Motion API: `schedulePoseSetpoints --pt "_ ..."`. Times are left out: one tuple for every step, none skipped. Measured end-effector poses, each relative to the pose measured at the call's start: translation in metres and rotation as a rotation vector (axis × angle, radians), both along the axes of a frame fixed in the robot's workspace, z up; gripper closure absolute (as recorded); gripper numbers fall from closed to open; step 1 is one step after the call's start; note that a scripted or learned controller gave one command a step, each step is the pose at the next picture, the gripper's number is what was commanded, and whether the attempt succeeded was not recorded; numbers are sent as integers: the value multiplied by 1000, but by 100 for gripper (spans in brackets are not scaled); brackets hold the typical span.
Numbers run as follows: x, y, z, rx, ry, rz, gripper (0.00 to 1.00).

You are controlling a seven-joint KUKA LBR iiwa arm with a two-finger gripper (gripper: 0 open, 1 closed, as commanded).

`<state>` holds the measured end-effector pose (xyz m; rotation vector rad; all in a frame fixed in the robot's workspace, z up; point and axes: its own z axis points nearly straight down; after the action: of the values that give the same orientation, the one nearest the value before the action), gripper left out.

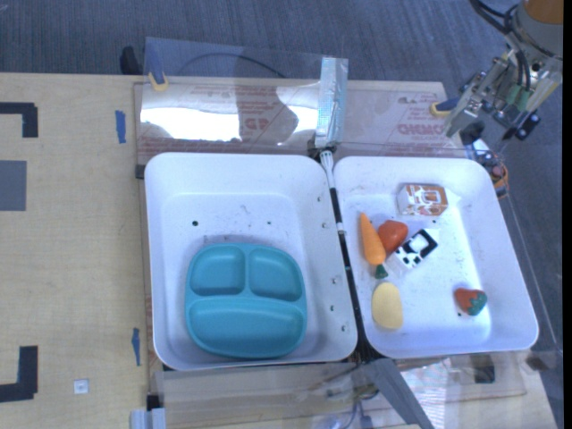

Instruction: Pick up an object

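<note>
Apparently empty, pincer hovers beyond right bin.

An orange band is seen at the top right corner, above a grey wrist section. Below it, the gripper is built of bare metal parts, with green fittings and thin black cables attached.

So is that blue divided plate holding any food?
Empty. The blue plate in the left bin shows three bare compartments; the toys lie in the right bin.
</note>
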<state>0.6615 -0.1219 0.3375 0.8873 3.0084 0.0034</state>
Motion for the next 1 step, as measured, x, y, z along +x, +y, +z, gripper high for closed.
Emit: schedulePoseSetpoints --pt "-8 65 -19 0 3 42 100"
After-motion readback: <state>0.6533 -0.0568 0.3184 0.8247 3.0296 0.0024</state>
